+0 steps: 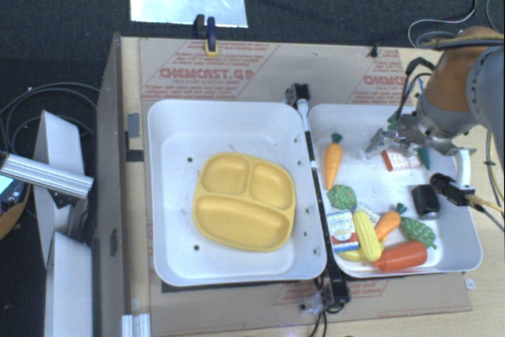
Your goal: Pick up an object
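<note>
Orange plastic is showing at several spots in the right-hand shallow white bin [465,237], where the toy food is lying. A slim orange plastic carrot with a green top [333,160] is resting alone toward the bin's left wall, well apart from the rest. Nearer the front a heap is crowding together: a knobbly green broccoli piece [342,196], a yellow corn cob [367,234], a second small orange carrot [387,223], a red-orange pepper-like piece [402,256], a green leafy piece [417,231] and a flat white printed packet [342,226]. A dark cylindrical can [426,201] is lying to the heap's right.

The grey arm is reaching in from the right, and its claw [388,140] is hanging over the back of this bin, just beside a small red and white box [402,161]. Whether the claw is spread or pressed together I cannot tell; nothing is visibly pinched in it.

The left-hand white bin [170,193] is carrying a yellow plastic tray with three compartments [245,200]; both bins are sitting on a board-covered tabletop [260,67].

The lone carrot is looking like the easiest pick: probably light, hollow and stiff, with a smooth skin that may be slipping under hard pads. Taking it across the thicker middle, fingers square to its length, should be holding best. The box beside the claw is nearer but flat and low, so harder to grip.
</note>
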`<state>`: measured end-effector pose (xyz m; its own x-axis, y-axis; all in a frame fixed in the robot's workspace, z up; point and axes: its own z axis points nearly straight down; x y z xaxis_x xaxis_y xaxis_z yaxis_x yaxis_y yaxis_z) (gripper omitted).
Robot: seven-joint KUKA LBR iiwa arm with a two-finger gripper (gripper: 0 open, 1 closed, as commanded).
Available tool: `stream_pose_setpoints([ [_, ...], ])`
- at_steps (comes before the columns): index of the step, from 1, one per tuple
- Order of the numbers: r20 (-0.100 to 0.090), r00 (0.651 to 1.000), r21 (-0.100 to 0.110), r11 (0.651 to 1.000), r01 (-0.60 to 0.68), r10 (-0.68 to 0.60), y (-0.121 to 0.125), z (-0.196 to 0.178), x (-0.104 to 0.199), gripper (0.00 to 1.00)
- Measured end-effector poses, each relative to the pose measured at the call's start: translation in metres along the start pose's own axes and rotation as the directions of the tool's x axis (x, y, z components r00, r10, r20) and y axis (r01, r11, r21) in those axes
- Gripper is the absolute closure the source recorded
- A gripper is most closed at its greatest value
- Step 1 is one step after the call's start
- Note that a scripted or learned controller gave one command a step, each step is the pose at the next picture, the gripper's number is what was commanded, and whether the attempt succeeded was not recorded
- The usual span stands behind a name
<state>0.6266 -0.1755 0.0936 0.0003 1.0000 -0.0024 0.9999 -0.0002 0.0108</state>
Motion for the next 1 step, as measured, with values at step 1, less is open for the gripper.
stream_pose_setpoints([
  [1, 0.009, 1.000, -0.002, 1.000, 0.012, -0.012, 0.0307, 0.0028, 0.0877, 0.00],
])
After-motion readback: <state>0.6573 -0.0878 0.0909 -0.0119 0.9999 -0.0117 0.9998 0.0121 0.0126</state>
